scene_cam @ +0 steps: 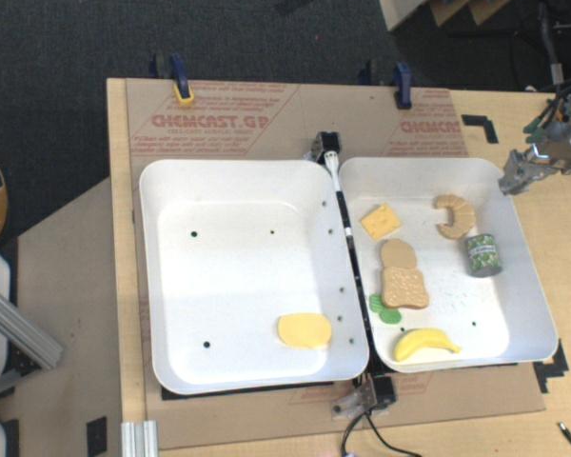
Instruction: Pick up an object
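Gripper [520, 171] sits at right bin's [428, 171] far right rim, nothing visibly held; finger opening: can't tell. Nearest targets: croissant [454, 215], green can [482, 254]. I'd take the can: stands apart, centre over it, descend straight, avoid the wall.

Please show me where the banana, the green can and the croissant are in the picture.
banana [424, 345]: camera view, middle of its curved yellow body.
green can [482, 254]: camera view, middle of its side.
croissant [454, 216]: camera view, middle of its curved body.
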You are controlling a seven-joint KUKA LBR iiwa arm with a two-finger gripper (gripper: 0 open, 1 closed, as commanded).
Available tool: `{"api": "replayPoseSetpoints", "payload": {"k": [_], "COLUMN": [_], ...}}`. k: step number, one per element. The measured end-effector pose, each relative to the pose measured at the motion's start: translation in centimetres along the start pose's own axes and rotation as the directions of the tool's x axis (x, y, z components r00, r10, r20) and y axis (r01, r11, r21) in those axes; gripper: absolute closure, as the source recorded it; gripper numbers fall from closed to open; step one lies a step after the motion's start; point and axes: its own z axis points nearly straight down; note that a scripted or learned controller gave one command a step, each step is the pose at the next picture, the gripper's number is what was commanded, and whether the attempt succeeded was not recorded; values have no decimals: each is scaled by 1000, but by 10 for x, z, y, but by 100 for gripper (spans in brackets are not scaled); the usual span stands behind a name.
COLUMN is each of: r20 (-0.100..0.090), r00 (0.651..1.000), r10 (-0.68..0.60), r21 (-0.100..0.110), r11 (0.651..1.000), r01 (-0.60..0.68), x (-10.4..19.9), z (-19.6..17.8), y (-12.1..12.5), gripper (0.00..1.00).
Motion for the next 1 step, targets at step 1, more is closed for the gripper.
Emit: {"api": "replayPoseSetpoints", "payload": {"k": [1], "r20": [5], "r00": [1000], "r10": [-1], "r21": [-14], "r11": [1000], "r01": [1], "x": [-12], "z": [-25], "y": [2], "gripper": [100]}}
